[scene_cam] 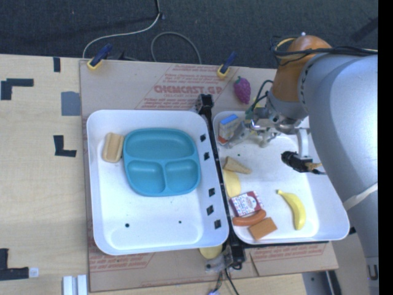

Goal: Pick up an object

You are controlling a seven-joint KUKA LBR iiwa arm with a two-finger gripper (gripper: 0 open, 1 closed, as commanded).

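We see the end effector low in the right white bin's upper part (whether open or closed we cannot tell), just right of a small blue-and-grey block. Below lie a yellow plastic banana and a red packet. A teal divided plate fills the left bin.

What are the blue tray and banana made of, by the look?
Tray: likely moulded plastic, even blue with soft sheen and rounded compartment edges. Banana: probably plastic toy food, flat uniform yellow and smooth, though real fruit can't be ruled out.
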